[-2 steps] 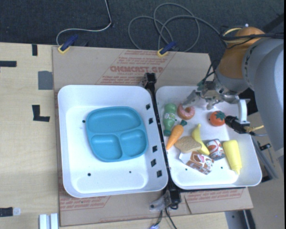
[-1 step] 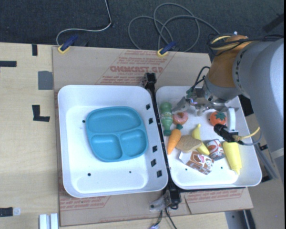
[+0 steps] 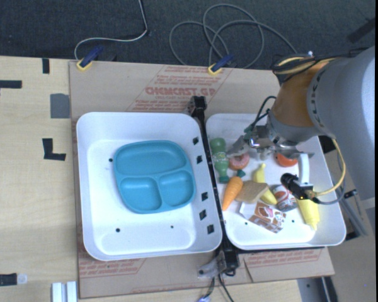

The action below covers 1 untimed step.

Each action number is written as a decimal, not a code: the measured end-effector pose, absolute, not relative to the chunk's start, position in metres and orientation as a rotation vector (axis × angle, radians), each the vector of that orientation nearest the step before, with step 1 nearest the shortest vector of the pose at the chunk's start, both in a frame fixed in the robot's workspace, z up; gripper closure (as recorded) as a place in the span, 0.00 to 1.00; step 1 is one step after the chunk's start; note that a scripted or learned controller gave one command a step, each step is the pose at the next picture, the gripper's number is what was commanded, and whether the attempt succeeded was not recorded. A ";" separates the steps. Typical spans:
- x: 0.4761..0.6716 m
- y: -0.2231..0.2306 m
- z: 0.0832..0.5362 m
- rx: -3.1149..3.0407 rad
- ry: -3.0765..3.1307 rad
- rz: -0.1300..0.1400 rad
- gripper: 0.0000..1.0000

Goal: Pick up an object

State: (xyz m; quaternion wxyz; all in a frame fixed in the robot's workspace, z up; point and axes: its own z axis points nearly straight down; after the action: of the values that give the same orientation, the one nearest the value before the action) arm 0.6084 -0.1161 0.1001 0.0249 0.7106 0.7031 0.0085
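Left bin (image 3: 88, 168): holds 1 blue divided plate (image 3: 154, 175), lying flat near the middle of the bin floor, well apart from every wall. It plays no part in the present approach.

Right bin (image 3: 331, 231): holds the loose toy food from which 1 item is to be picked. Against its left wall sits a green piece (image 3: 218, 146); just right of that, a round pink-red piece (image 3: 240, 161); below them an orange carrot (image 3: 232, 192), tilted, touching a tan block (image 3: 252, 192). Toward the front edge lies a printed packet (image 3: 266, 217), and near the right front corner a yellow banana (image 3: 309, 211). A red piece (image 3: 287, 159) and a white piece (image 3: 303, 167) sit under the arm near the right wall.

Hand (image 3: 259, 141): low over the back half of the right bin, just above the pink-red piece. Whether it is released or clenched cannot be told, as the wrist hides it. Nothing is seen held.

Risks, as judged:
1. Items are crowded and touching; a descent onto 1 could shove its neighbours or pinch 2 at once.
2. The green and pink-red pieces lie close to the left wall; 1 side of the hand could strike that wall.
3. Small rounded pieces may squirt out on closing.
4. A black cable (image 3: 296, 184) hangs over the items and could snag or drag them.
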 end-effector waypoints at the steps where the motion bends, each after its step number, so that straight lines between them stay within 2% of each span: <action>1: 0.603 -0.124 0.098 2.200 2.192 0.035 0.00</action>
State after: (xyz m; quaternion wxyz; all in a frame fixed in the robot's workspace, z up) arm 0.6032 -0.1237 0.0982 0.0180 0.7082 0.7057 0.0112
